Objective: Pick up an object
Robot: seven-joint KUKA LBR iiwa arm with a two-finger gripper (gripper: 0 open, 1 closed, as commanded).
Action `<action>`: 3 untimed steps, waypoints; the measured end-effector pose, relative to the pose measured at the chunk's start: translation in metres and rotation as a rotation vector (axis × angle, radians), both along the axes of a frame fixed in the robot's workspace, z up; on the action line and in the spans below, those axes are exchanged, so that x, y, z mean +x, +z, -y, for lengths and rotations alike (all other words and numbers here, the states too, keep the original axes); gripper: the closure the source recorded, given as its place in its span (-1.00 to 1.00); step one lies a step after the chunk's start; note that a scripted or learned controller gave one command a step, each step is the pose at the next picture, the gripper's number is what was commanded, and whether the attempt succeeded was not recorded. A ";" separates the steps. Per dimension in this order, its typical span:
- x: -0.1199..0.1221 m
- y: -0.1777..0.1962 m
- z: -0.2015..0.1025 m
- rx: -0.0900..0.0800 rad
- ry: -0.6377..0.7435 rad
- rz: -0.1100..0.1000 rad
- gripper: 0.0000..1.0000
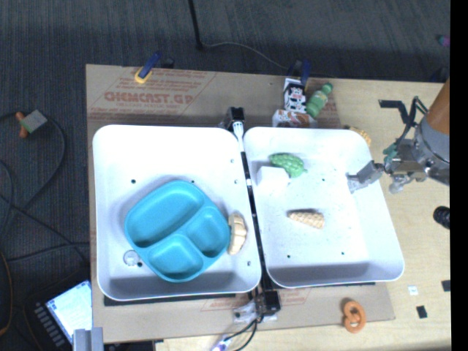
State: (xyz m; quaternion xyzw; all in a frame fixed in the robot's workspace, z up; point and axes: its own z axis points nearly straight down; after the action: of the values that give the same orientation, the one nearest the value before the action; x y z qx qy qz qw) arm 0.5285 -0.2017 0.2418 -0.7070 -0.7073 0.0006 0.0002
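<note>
Tan toy ice-cream cone lies flat mid-floor in the right bin, a green toy vegetable well apart; both look light, rigid and smooth, best pinched across the narrow width. Gripper hovers over the bin's right rim; whether its jaws are apart cannot be told.

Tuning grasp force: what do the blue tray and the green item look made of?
Blue tray: likely hard moulded plastic, smooth with a slight sheen, even colour, rounded compartments. Green item: probably plastic or rubber toy food, bumpy matte surface; too small to tell.
</note>
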 end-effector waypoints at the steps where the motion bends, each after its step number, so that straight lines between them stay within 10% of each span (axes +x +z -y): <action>1: 0.018 -0.143 0.010 0.010 0.006 0.003 -1.00; 2: 0.113 -0.146 -0.027 0.000 0.002 0.002 -1.00; 3: 0.066 -0.124 -0.066 0.000 0.000 0.001 -1.00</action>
State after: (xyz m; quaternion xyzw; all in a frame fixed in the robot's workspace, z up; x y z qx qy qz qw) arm 0.5949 -0.1357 0.1183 -0.7069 -0.7073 0.0002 -0.0001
